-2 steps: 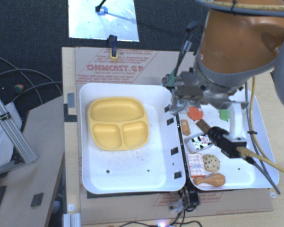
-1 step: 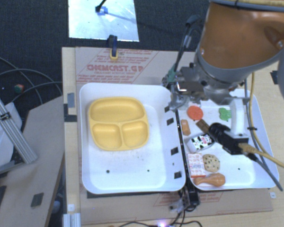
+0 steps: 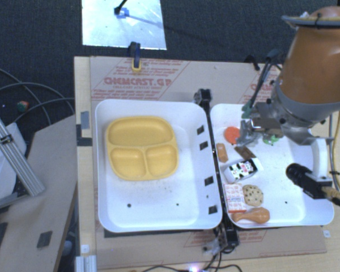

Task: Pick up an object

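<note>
Lower straight onto the orange disc (image 3: pixel 232 134) at the right bin's (image 3: pixel 289 217) ten o'clock; gripper (image 3: pixel 248 130) state impossible to tell; avoid the brown bar (image 3: pixel 245 152).

Light is bright and even, falling from above. The two shallow white plastic bins (image 3: pixel 158 208) read near blown-out, with soft grey shade inside their walls. A shiny square metal sheet (image 3: pixel 123 15) at 12 o'clock throws patchy glare. The large orange-brown arm housing (image 3: pixel 320 52) at 2 o'clock looks soft and out of focus. Dark carpet (image 3: pixel 34 38) at 10 o'clock stays grainy. Small objects are slightly blurred.
</note>
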You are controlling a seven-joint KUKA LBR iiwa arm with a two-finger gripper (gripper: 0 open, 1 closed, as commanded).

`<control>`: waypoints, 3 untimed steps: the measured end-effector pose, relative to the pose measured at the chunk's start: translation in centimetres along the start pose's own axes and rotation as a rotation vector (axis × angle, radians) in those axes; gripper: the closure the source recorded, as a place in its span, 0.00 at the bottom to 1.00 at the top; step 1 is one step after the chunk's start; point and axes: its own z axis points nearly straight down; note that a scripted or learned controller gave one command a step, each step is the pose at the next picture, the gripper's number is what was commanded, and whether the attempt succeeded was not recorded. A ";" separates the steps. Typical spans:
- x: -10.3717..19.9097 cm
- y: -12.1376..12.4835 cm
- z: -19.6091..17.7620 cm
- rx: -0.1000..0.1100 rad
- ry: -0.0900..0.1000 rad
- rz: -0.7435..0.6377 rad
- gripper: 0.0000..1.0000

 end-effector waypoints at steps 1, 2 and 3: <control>3.1 0.4 -2.5 -0.006 0.003 -0.013 1.00; 5.6 0.0 -6.5 -0.008 0.004 -0.013 1.00; 8.8 -0.1 -7.6 -0.005 0.003 -0.013 1.00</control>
